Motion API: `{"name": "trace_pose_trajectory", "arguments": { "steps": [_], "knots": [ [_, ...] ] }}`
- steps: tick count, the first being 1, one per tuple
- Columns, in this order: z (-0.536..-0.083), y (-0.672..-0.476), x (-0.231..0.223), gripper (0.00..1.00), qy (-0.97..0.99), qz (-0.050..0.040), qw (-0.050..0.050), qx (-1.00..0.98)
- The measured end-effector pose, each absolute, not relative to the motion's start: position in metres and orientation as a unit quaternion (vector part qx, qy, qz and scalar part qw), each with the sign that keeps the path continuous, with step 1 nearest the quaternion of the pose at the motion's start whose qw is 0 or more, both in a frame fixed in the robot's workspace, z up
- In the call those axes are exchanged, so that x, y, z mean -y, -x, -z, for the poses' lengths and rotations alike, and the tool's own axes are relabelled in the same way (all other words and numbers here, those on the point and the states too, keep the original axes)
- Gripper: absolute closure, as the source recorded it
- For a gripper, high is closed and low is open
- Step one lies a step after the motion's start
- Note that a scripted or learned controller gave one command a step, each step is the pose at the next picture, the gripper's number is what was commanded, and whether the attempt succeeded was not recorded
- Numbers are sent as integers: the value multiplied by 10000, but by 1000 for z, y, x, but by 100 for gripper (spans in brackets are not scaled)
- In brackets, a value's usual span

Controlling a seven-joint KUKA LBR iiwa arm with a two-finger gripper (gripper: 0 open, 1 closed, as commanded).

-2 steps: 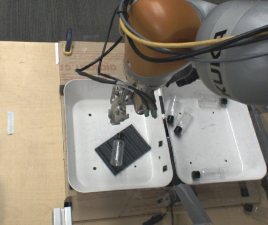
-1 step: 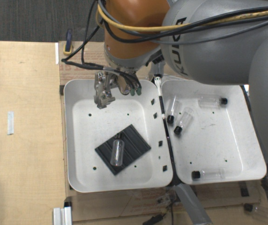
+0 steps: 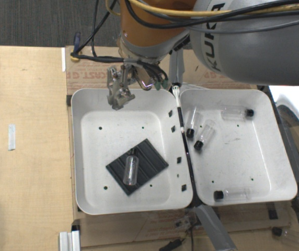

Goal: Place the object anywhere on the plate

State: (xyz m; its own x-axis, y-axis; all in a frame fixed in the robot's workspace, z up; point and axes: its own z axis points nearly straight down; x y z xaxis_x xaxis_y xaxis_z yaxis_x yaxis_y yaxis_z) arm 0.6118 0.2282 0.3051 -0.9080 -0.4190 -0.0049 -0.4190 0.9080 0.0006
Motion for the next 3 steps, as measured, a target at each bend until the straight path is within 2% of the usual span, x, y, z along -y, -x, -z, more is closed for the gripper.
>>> {"name": "trace_pose_trajectory", "arguments": {
  "steps": [1, 2, 3],
  "knots": [
    [-287, -584, -228, 100, 3267, -7, 6, -9451],
    [-298, -574, -204, 100, 3650, -6, 9, -9310],
    [-226, -607, -211, 100, 4803, -9, 11, -8771]
  ]
}}
